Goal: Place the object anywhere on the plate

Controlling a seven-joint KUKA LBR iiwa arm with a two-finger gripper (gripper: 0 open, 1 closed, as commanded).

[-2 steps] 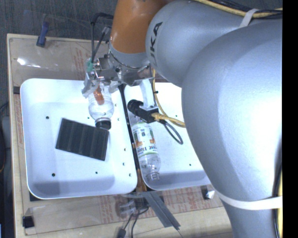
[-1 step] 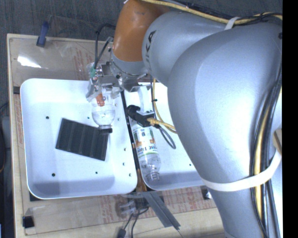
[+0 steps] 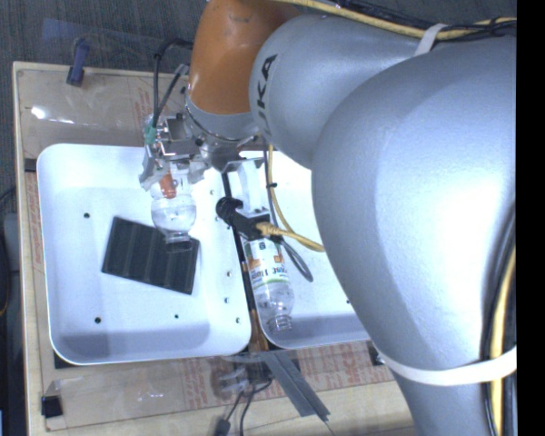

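A dark, ribbed square plate (image 3: 150,255) lies flat in the left white bin (image 3: 73,271). My gripper (image 3: 170,176) hangs over the bin's upper middle, just above the plate's far right corner. It is shut on a small clear bottle (image 3: 173,216) with an orange cap, and the neck sits between the fingers. The bottle's body hangs below the fingers, with its lower end over the plate's upper right edge. Whether it touches the plate is not visible.
A second clear bottle (image 3: 271,284) with a printed label lies in the right bin (image 3: 318,334), close to the divider between the bins. The arm's large grey body covers most of the right bin. A black cable (image 3: 241,234) runs along the divider.
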